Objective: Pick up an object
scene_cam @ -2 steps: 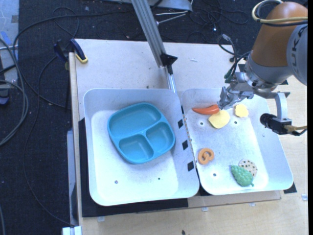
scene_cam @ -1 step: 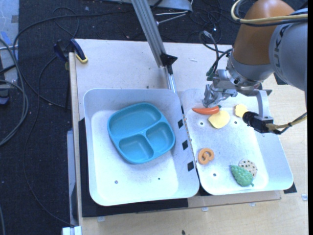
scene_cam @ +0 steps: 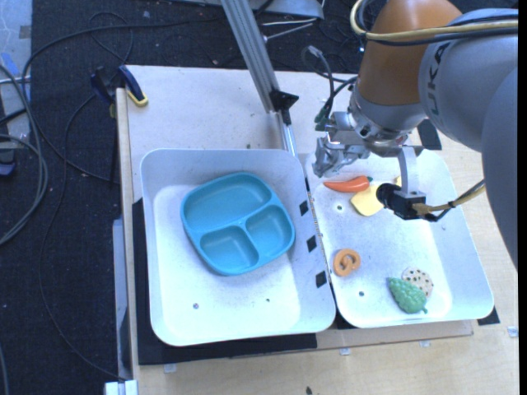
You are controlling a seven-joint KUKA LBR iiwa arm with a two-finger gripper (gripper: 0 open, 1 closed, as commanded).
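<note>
Gripper [scene_cam: 327, 161] hangs over the right bin's [scene_cam: 461, 245] 11 o'clock corner, just above the carrot [scene_cam: 347, 184] — likely its target; how far it is open I cannot tell. Pretzel [scene_cam: 347, 262] and cookie [scene_cam: 418, 280] lie toward 5 o'clock — well apart.

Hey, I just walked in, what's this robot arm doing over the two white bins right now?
The arm reaches in from the right, with its gripper low over the far end of the right bin, just above a toy carrot. Nothing is visibly held yet. That bin also holds a yellow piece, a small pretzel, a cookie and a green leafy toy. The left bin holds a blue divided plate.
</note>
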